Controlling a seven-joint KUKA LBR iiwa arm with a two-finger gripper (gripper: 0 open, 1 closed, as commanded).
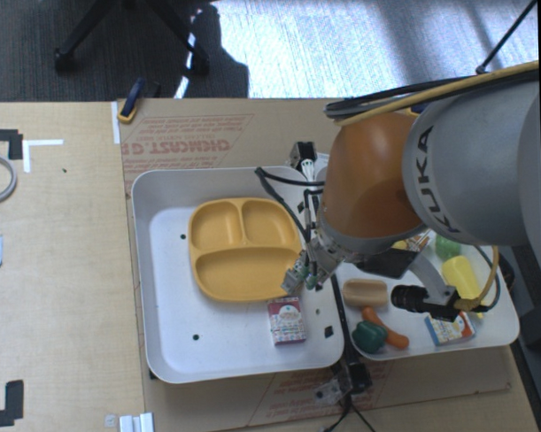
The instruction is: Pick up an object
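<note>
Over the left bin (158, 285), at its right side, the gripper (301, 273) hung just past the near right corner of the yellow divided plate (241, 247). Whether its fingers stood apart or together could not be told, since the arm's orange band (367, 185) and grey wrist covered most of it and the tip was small and blurred. Nothing could be seen held in it.

Just near of the gripper lay a small pink-and-white carton (287, 322), flat on the bin floor, close to it but apart. The plate lay beside the gripper to the left, its right rim about level with the tip; contact could not be judged.

Across the divider, in the right bin (487, 336), lay a tan bread roll (365, 292), a carrot with a green top (378, 333), a yellow block (461, 275), a green piece (449, 246) and a small white-and-blue box (450, 328). A black cylinder (421, 298) on the arm crossed over them. The far part of this bin was hidden beneath the arm, and the green piece was partly covered. Cables (282, 179) ran along the far rim between the bins.
</note>
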